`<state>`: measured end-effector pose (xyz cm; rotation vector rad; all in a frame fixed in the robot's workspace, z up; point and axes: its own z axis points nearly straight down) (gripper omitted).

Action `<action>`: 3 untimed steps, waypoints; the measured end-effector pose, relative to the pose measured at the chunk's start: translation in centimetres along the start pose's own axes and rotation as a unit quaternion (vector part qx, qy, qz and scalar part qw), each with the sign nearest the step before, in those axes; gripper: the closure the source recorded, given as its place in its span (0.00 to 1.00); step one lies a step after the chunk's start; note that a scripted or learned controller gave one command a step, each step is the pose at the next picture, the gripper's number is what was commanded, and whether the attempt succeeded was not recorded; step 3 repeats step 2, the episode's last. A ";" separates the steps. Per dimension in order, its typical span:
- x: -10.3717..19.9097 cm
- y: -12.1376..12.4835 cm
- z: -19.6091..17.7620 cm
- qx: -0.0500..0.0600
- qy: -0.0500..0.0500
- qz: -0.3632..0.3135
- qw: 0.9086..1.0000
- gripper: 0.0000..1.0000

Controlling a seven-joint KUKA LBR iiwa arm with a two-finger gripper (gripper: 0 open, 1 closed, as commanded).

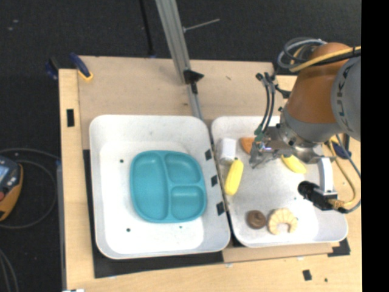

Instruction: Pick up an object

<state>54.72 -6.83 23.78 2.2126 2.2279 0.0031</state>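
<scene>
Jaws [262, 154] hung near right bin's [267, 239] far edge, spread or pinched: couldn't tell. Orange piece [246, 143], yellow cob [233, 176] crowded close; likely risk was nudging either, gripping nothing.

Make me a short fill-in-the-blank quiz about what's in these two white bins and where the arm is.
The divided tray in the left bin is ____ in colour.
The corn cob lies in the ____ bin.
The chocolate donut sits right beside the ____.
The gripper hangs over the ____ bin.

Missing words: blue; right; croissant; right
</scene>
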 end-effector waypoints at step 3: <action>11.4 1.8 0.2 0.002 0.000 0.000 1.000 1.00</action>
